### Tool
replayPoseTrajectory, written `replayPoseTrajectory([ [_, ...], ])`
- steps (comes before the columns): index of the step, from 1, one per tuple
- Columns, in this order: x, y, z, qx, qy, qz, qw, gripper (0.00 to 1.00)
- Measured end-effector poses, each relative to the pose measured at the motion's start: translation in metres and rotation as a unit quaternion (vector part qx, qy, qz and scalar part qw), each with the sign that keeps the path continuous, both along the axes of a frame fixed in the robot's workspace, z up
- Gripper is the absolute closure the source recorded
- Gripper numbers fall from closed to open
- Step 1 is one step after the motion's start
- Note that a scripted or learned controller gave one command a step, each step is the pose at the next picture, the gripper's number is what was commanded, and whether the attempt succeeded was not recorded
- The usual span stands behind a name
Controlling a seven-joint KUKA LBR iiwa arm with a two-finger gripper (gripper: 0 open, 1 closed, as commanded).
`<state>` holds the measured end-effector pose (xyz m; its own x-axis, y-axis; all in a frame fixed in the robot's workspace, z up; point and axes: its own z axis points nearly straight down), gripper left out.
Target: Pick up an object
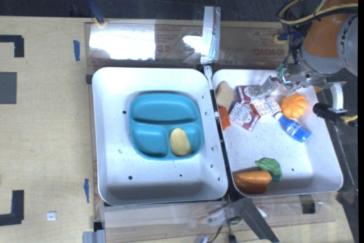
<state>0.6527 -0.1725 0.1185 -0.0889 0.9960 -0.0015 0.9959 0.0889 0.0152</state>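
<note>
Arm point(333, 37) enters from upper right, cut off by frame edge; grey body w/ orange band, yellow + black cables looped over it. Gripper point(280, 79) sits low over back of right bin point(318, 176), metallic, blurry; can't tell finger state, tips merge w/ shiny packets beneath. No obj clearly between them.

Right bin contents: red/white crinkly packets point(250, 108), foil-like, heaped near back-left, overlapping, individual edges hard to separate. Tan rounded item point(226, 94) at bin's left wall, partly under packets, identity unclear. Small orange-red sliver point(223, 118) just below it, mostly hidden against wall. Orange pumpkin-shaped toy point(294, 106), ribbed, round, just right of packets, close beside gripper. Blue bottle-like piece point(294, 130) touching/just below pumpkin, long axis slanted upper-left to lower-right. Toy carrot point(254, 178) at front edge, smooth plastic, long axis approx. left-right, green leafy top point(269, 167) at right end, pointed end toward left; front partly hidden by bin rim.

Left bin point(108, 173): shallow white, rounded corners. Blue compartment tray point(162, 108), glossy plastic, three sections. Yellow egg-shaped obj point(180, 142) in lower-right compartment, long axis roughly vertical in view.

Behind bins: clear plastic sheet point(148, 37) w/ glare, washes out detail beneath. Wooden bench point(40, 139) w/ black tape marks at left.
</note>
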Motion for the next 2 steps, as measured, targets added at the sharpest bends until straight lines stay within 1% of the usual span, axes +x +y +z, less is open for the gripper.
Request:
replayPoseTrajectory([
  [1,-0.023,-0.024,-0.012,-0.0007,-0.014,0.014,0.9998,0.00],
  [2,-0.044,-0.041,-0.013,0.0006,-0.015,0.033,0.9993,0.00],
])
